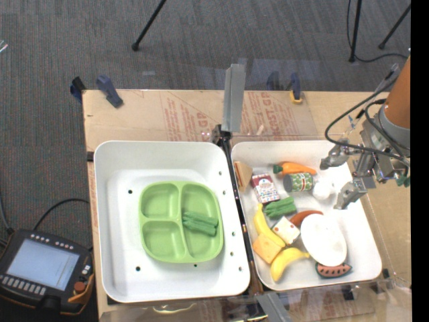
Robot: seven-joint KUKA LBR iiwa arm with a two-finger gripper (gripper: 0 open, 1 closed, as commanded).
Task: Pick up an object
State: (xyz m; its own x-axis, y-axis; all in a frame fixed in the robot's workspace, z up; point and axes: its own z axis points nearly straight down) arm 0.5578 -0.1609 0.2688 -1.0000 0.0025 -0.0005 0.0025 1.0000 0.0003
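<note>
Over the right bin's (373, 243) far edge, jaws (340, 178) spread, nothing between; white egg (324, 190) just left

We see white bins (107, 180). Lime-green plate (161, 233) w/ darker green beans (200, 223). Yellow bananas (287, 260), orange carrot (295, 168) w/ green top, white plate (324, 240), red melon slice (333, 270) w/ black seeds, orange cheese (267, 249). Arm (401, 99) grey & orange.

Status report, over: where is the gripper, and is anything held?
Gripper open, nothing between its fingers, at right bin's right side. Toy food piled there, white plate on top. Left bin: green tray, untouched.
</note>
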